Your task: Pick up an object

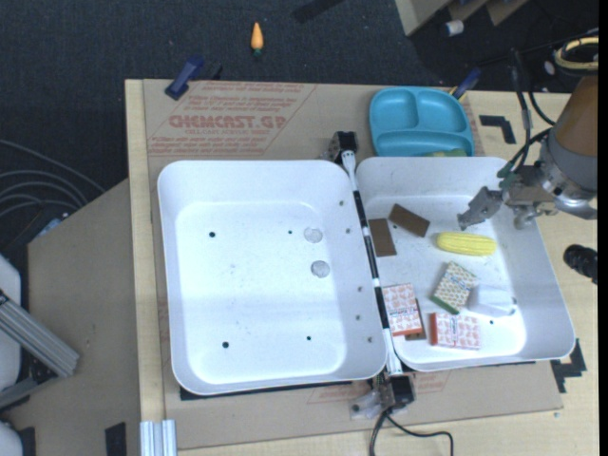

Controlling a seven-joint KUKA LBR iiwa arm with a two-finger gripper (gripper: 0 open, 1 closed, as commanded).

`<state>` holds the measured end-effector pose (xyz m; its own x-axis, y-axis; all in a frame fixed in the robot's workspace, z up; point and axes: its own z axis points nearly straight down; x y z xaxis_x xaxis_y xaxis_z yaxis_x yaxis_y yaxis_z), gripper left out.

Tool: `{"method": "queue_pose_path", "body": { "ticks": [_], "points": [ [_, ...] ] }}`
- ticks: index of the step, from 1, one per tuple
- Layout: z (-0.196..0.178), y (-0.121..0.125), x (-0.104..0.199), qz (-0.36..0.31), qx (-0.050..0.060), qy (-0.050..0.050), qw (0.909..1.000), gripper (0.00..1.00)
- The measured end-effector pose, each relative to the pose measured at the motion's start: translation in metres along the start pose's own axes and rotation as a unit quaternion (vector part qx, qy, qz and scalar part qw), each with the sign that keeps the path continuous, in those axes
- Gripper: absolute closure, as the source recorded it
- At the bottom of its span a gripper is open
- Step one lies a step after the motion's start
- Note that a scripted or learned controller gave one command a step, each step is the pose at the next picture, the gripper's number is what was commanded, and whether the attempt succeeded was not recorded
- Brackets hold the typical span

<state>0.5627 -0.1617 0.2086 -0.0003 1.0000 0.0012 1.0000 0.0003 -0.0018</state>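
Right bin (532, 345): gripper (494, 207) above corn (465, 244), brown blocks (408, 219) beside.

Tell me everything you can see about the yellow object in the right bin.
The yellow object looks like a small toy corn cob, probably plastic, with a ribbed surface. It lies flat on the floor of the right bin, its long axis nearly left to right. Nothing touches it; a green patterned packet lies just below it, and the gripper hangs above and close by.
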Motion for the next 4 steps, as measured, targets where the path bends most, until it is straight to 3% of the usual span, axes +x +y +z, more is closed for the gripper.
{"method": "queue_pose_path", "body": {
  "ticks": [1,2,3,4],
  "points": [
    [0.125,0.027,0.014,0.0,0.0,0.0,1.0,0.0],
    [0.124,0.072,0.07,0.0,-0.001,0.0,1.0,0.0],
    [0.124,0.038,0.065,0.0,0.001,0.0,1.0,0.0],
    [0.114,0.038,0.065,0.0,0.0,0.0,1.0,1.0]
  ]
}}
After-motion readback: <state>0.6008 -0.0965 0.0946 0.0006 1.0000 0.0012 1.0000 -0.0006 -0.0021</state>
